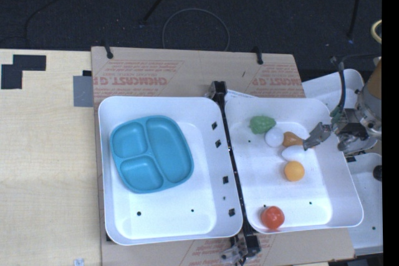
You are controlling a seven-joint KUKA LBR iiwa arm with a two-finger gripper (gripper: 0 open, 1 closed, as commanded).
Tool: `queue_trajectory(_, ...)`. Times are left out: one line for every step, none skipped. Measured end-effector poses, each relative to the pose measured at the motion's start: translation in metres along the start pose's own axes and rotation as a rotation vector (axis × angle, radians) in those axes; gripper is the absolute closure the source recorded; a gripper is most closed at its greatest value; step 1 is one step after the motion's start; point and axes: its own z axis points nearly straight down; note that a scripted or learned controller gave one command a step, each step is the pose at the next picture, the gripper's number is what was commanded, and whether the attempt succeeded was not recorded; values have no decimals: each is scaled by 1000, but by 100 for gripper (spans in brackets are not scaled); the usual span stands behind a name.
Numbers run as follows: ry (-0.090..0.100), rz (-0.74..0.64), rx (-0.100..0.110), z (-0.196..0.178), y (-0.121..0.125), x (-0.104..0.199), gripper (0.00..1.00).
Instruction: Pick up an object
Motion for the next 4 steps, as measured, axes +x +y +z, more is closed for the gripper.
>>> queue_trajectory(-3, -3, -13, -7, 2, 0, 0)
queue_trajectory(-1, -3, -7, 38, -2, 3, 0)
queue_trajectory(0, -2, -7, 97, 4, -3, 0)
queue_trajectory(0, -2, -7, 151, 3, -2, 0)
